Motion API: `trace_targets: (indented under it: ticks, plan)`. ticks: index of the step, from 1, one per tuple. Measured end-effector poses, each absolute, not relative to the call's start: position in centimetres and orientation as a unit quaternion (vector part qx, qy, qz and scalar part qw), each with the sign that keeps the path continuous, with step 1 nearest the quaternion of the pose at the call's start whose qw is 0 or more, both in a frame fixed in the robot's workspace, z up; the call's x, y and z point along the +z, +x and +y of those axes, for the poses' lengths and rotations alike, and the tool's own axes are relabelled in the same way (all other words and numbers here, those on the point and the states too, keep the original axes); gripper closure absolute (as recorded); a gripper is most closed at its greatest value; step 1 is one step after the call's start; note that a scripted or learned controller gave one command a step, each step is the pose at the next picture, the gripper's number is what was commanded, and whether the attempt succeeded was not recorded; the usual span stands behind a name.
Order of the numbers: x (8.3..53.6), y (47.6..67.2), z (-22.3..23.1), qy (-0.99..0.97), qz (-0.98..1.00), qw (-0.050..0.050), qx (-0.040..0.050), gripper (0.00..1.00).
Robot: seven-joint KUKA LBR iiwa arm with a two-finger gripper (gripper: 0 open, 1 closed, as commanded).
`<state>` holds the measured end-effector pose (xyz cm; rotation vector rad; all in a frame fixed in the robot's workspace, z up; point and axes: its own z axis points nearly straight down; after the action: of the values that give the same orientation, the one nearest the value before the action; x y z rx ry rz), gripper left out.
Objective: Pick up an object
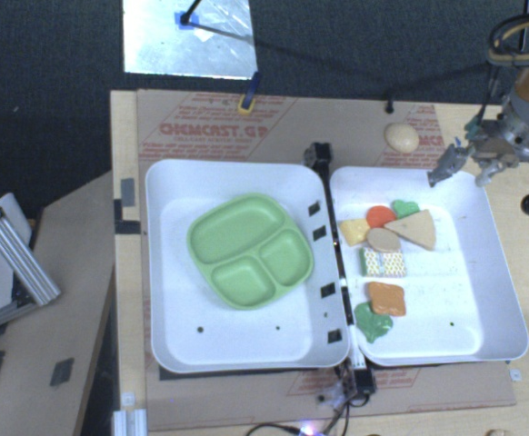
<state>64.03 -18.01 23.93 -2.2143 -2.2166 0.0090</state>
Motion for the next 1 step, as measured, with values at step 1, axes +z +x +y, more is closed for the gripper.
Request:
trace_targets:
  ticks: [1]
  plan:
    - [24.72,64.27,-17.96,-0.706,-0.708,-0.001,-0.0005,0.0]
